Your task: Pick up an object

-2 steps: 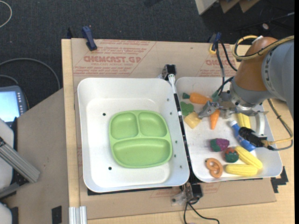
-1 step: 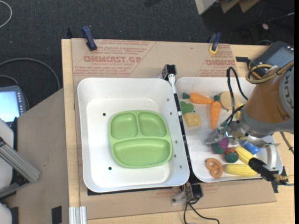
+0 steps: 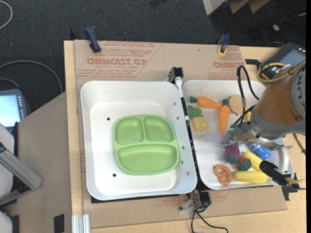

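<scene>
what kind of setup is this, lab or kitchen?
Most likely a robotics lab bench, not a kitchen: a robot arm reaches over two white bins, one with plastic toy food such as a carrot, on a protective board held by clamps, cables trailing.

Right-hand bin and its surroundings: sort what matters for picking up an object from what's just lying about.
For the job:
two-finger gripper
purple toy grapes
two orange toy carrots
yellow toy corn cob

Lying about:
green divided plate
blue clamps

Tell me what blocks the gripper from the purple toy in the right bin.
Nothing visible does. The gripper hangs directly above the purple toy, in the right bin. A red-and-green toy and yellow corn crowd it to the right.
</scene>
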{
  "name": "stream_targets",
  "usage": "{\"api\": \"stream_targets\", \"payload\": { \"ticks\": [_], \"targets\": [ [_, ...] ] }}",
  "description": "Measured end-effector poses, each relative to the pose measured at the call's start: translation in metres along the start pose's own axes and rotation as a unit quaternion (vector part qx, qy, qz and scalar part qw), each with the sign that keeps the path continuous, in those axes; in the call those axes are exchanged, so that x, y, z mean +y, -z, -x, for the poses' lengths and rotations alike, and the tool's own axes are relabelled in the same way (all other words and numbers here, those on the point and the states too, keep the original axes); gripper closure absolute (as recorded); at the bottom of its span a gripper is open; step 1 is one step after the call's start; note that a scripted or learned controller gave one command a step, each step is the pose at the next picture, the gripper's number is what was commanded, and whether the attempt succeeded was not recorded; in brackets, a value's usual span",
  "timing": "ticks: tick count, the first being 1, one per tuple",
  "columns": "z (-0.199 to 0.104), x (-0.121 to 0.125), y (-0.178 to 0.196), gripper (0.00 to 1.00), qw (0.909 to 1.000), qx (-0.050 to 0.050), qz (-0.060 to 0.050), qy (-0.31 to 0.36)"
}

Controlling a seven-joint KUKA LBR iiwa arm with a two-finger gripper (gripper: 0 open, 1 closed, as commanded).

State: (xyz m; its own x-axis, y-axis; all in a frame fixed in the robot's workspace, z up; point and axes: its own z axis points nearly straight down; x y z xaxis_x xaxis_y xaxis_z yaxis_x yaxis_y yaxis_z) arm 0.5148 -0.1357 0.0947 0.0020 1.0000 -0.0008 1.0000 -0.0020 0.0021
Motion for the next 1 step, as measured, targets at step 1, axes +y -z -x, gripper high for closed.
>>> {"api": "stream_targets", "payload": {
  "ticks": [1],
  "targets": [
    [-0.0563, 0.0175, 0.1012, 1.00, 1.0000, 0.000, 0.004, 0.005]
  ]
}}
